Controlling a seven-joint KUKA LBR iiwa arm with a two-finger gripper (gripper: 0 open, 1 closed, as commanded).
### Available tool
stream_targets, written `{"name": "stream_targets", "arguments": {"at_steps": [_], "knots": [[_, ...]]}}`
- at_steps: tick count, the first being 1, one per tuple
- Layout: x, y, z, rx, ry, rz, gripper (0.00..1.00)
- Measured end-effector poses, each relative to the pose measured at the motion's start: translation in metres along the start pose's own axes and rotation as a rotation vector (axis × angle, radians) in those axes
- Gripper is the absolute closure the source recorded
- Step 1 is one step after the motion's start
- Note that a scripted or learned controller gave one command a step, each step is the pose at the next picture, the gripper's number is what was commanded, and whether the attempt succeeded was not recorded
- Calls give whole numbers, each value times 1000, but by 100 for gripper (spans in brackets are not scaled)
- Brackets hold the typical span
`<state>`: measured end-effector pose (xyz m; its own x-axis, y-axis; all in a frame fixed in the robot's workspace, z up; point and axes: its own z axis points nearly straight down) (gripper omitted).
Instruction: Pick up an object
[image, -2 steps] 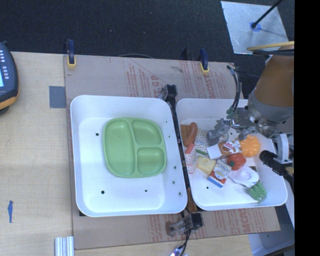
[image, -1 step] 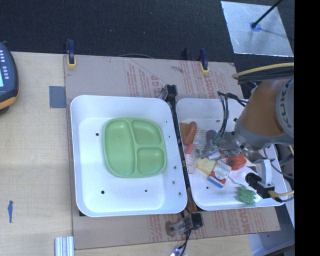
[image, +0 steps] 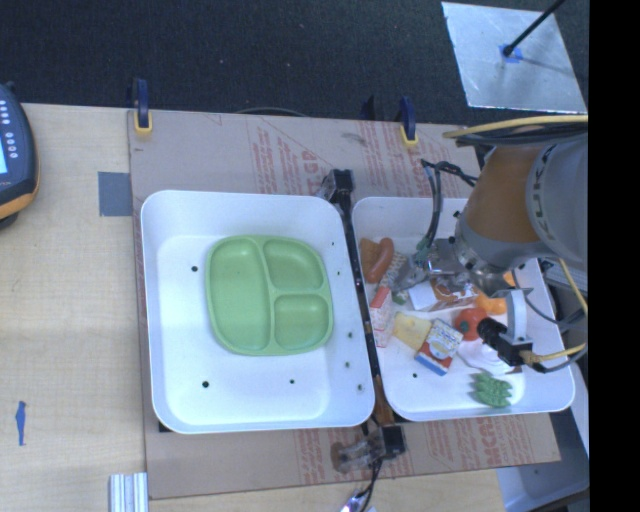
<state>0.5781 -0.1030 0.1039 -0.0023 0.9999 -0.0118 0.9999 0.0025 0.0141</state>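
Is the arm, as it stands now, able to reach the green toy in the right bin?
Probably yes. The green toy lies apart from the other things, near the front wall of the right bin, with nothing on top; the arm is just behind it.

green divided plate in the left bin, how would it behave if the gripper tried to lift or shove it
The green divided plate looks like rigid moulded plastic, so it would probably keep its shape. It lies flat on the left bin, offering only a low rim, so a two-finger grasp may slip. Pushed, it would likely slide across the smooth white floor rather than tip.
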Motion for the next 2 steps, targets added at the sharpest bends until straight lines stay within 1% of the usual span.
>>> {"name": "stream_targets", "arguments": {"at_steps": [1, 2], "knots": [[-1, 4, -14, -17, -3, -2, 100], [0, 2, -12, -12, -2, -3, 0]]}}
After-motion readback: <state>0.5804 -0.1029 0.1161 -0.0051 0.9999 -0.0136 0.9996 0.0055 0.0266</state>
